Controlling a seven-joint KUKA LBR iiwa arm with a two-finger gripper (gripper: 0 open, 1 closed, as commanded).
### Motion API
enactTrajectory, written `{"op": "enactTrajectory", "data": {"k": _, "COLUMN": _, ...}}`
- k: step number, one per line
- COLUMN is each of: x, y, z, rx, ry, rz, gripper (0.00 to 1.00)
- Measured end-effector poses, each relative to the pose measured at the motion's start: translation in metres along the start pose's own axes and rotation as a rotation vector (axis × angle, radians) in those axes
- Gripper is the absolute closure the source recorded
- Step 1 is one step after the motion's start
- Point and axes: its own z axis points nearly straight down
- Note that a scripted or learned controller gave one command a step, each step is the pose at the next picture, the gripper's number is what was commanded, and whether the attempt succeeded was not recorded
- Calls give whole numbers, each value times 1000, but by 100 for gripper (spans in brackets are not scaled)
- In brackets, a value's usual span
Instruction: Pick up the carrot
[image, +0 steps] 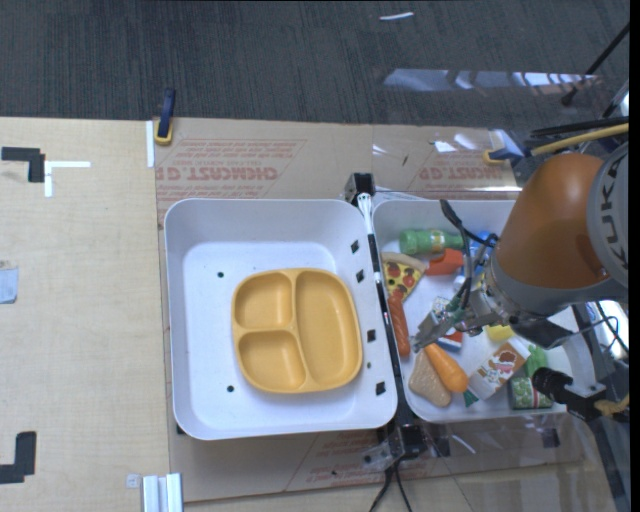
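Carrot (447, 367) lying in right bin (575, 425) near its front-left corner, long axis running diagonally; end effector (447, 322) hovering just above, toward bin's back; fingers (432, 330) appearing spread, pinching nothing; yellow tray (297, 330) sitting in left bin (190, 300)

The left bin (180, 300) holds a yellow three-part plate (297, 330) near its middle. In the right bin (405, 400), the carrot (446, 367) lies at about six o'clock, against a tan bread slice (428, 385) at its seven o'clock. The gripper (447, 322) hangs just above the carrot, at its twelve o'clock. A green bottle (428, 241) lies at the bin's twelve o'clock, with a pizza slice (401, 274) below it and a hot dog (399, 326) along the left wall.
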Motion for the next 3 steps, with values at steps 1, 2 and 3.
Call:
{"op": "enactTrajectory", "data": {"k": 1, "x": 20, "y": 7, "z": 0, "rx": -2, "ry": -1, "rz": -196, "gripper": 0}}
{"op": "enactTrajectory", "data": {"k": 2, "x": 20, "y": 7, "z": 0, "rx": -3, "ry": -1, "rz": -197, "gripper": 0}}
{"op": "enactTrajectory", "data": {"k": 3, "x": 20, "y": 7, "z": 0, "rx": -3, "ry": -1, "rz": -197, "gripper": 0}}
